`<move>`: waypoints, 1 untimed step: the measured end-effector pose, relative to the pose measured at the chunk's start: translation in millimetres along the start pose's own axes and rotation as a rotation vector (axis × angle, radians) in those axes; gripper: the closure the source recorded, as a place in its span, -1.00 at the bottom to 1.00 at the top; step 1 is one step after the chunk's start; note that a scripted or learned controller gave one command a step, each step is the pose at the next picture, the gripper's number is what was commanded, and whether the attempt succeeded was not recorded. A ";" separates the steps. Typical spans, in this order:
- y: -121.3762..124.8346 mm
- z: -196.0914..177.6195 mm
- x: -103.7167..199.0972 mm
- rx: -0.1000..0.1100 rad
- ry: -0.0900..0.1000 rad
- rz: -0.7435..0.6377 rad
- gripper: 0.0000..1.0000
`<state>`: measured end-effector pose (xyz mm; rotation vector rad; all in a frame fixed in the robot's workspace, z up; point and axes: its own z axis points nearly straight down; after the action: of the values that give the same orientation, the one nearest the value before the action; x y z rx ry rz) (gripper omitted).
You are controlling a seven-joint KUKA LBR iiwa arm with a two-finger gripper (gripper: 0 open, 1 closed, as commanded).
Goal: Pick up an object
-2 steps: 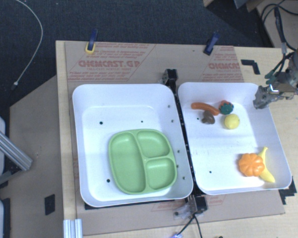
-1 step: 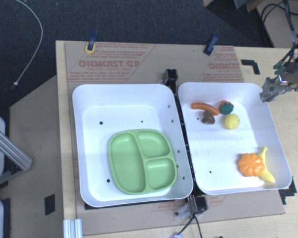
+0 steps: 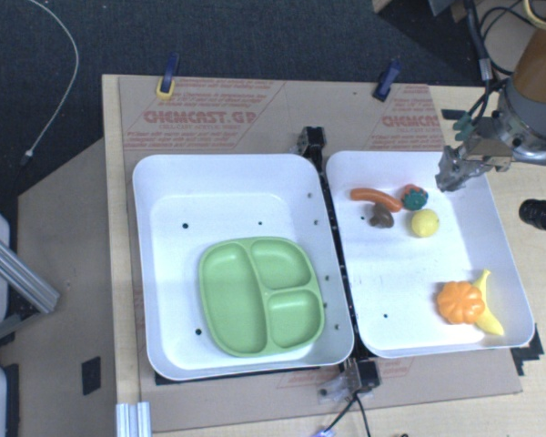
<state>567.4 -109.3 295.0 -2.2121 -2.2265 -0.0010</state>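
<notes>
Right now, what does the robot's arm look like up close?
The arm is grey metal with an orange band above the wrist. Dark cables trail beside it. Its gripper is a small grey block with greenish bits.

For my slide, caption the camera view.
Gripper over right bin of toy foods; green tray in left bin.

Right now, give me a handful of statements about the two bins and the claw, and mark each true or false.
1. The green divided plate lies in the left bin. True.
2. The orange pumpkin sits on the green plate. False: it lies in the right bin, beside a yellow banana.
3. The claw hangs over the right bin's far right corner. True.
4. The yellow ball is in the left bin. False: right bin, near the orange sausage.
</notes>
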 end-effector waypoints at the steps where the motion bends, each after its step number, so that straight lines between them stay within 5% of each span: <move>1: -7.7 22.9 51.2 0.002 0.000 0.002 1.00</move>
<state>559.3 -58.1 272.3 -2.2130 -2.2239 0.0018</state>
